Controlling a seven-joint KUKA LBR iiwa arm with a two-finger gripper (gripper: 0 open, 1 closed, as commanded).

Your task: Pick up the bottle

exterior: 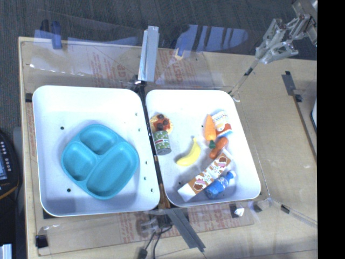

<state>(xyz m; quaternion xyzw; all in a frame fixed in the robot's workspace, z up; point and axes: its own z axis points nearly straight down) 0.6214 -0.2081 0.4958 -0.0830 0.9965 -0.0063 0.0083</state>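
Note:
A small bottle with a dark greenish label and a red and yellow top end lies at the left side of the right bin, close to the wall between the two bins. My gripper hangs at the upper right, beyond the right bin's far corner, well away from the bottle and with nothing seen in it.
The right bin also holds a banana, a carrot, a small white carton, a long printed box and a blue crumpled item. A blue divided plate lies in the left bin.

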